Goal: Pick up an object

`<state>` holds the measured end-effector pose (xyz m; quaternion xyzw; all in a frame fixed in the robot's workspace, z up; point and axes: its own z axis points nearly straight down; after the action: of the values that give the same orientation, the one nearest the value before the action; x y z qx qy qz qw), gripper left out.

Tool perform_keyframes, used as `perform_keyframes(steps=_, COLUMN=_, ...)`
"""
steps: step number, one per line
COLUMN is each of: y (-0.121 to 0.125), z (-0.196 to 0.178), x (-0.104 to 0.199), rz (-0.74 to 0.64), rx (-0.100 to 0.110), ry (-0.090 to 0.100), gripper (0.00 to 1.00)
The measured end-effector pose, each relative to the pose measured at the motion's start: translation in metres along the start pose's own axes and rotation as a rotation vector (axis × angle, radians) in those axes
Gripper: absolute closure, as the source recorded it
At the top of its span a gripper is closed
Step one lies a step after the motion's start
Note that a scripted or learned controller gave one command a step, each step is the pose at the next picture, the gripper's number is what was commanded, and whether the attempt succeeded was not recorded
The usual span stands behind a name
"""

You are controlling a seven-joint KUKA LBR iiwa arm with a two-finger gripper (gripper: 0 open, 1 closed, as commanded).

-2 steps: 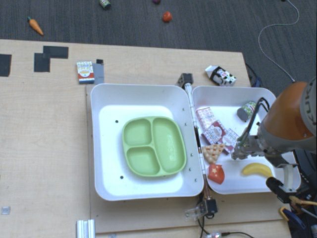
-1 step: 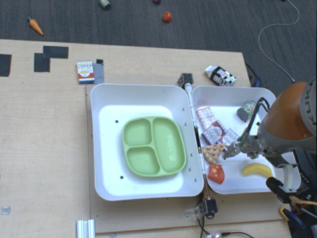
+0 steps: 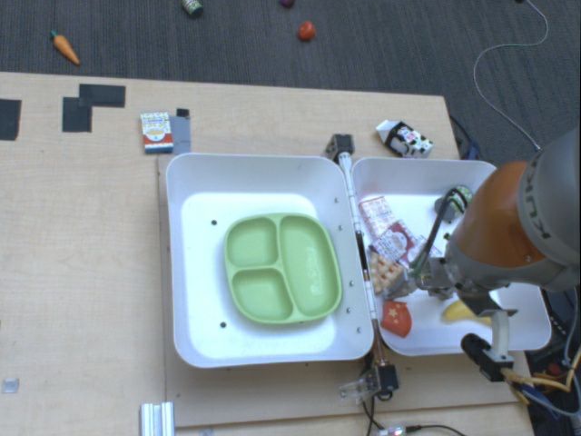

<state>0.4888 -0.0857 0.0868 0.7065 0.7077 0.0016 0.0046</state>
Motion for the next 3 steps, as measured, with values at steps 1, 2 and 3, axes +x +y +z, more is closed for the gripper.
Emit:
perform_keyframes(steps=1, y=0.003, z=-0.011, x=0.001, rz=-0.003, rx=-0.007, ry=0.001, gripper=1.00)
perform_keyframes(steps=2, y=0.003, z=-0.011, x=0.001, rz=-0.003, rx=-0.006, ry=0.001, gripper=0.00)
perform_keyframes(steps=3, y=0.000, z=0.000, x=0.002, rz=0.001, rx=0.001, ry=0.003, gripper=0.00)
